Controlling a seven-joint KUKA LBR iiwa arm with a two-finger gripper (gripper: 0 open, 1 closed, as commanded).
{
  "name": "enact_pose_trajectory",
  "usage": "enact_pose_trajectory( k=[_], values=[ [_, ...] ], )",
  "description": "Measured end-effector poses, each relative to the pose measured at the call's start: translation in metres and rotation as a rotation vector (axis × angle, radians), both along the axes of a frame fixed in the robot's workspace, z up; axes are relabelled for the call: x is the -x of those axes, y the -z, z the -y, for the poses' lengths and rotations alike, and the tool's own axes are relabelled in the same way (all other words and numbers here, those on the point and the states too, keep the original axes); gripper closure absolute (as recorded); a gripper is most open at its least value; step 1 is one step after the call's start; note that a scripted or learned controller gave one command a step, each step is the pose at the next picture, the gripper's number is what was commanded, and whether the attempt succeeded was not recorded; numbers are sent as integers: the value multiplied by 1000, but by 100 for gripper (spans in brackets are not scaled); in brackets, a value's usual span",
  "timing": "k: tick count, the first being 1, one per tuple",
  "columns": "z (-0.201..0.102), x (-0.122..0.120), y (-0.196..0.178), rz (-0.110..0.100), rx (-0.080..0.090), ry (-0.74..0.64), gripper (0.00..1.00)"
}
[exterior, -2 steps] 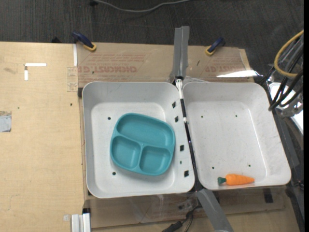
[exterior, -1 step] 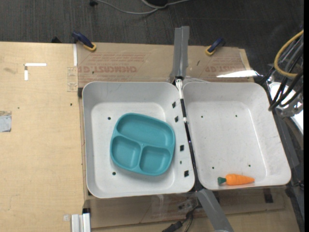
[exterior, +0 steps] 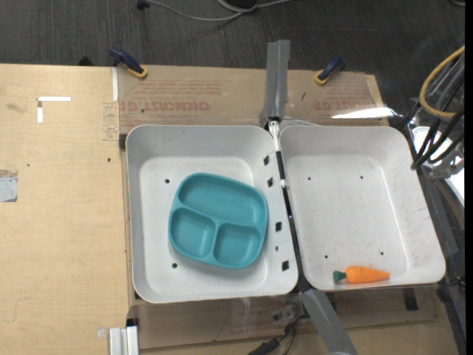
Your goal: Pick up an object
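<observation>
Bench bins: left bin (exterior: 140,198) holds teal tray (exterior: 219,220), right bin (exterior: 414,198) a carrot (exterior: 362,275).

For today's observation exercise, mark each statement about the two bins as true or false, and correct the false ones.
1. The teal divided plate lies in the left bin. True.
2. The toy carrot lies on the plate. False: it lies in the right bin, near its front edge.
3. The plate has three compartments. True.
4. The carrot stands upright. False: it lies flat, green end pointing left.
</observation>
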State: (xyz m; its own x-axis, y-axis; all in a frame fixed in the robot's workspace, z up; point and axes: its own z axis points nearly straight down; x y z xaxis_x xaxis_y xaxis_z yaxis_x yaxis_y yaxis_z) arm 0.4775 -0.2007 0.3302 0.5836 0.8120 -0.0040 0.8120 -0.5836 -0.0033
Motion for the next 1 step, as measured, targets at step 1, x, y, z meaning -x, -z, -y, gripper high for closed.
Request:
enact_pose_trajectory(
  k=[1],
  values=[
    [0,0,0,0,0,0,0]
  ],
)
